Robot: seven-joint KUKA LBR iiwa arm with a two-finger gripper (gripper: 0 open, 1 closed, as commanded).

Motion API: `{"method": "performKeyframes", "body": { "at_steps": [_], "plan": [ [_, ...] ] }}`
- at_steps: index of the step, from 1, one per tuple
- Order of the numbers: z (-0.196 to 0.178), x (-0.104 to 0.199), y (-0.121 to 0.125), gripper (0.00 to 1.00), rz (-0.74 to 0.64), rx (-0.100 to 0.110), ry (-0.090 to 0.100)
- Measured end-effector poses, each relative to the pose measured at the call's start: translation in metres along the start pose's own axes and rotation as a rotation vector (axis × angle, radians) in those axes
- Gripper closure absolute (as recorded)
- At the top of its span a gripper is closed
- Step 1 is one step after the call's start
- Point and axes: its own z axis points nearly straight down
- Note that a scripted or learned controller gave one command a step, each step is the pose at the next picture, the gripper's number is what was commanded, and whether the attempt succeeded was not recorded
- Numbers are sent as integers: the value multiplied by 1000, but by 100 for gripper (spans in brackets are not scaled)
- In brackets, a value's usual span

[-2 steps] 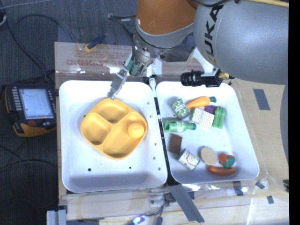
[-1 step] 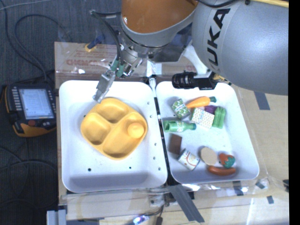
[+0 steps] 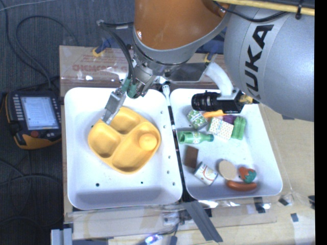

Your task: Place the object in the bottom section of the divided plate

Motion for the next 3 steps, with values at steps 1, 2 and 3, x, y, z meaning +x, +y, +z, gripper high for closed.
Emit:
{"method": "performKeyframes", "body": {
  "at_steps": [1, 2, 3],
  "plan": [
    [0, 0, 0, 0, 0, 0, 0],
    [-9, 0, 1, 100, 0, -1, -3],
    [55, -21, 1, 100, -200, 0, 1]
  ]
}}
